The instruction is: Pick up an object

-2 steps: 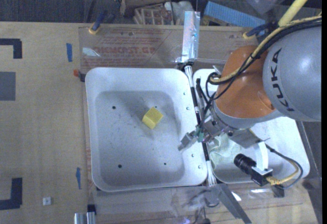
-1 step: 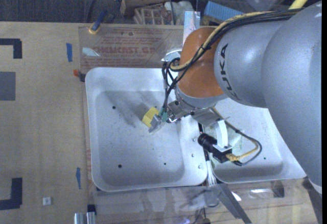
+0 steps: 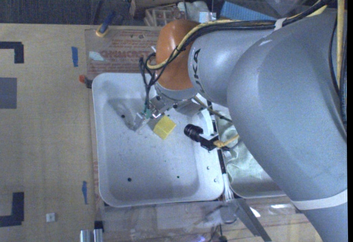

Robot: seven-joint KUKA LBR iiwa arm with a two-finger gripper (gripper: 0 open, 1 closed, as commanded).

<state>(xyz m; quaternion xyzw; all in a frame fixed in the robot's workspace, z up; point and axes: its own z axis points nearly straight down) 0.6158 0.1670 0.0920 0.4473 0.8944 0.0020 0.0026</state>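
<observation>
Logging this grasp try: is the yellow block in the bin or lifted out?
In the bin. The yellow block lies on the white bin floor, beside the gripper rather than in it.

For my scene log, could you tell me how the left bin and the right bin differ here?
The left bin lies mostly in open view; the right bin is largely covered by the arm. The left bin holds a yellow block beside the gripper; the right bin holds a pale crumpled thing. Both are shallow and white.
</observation>
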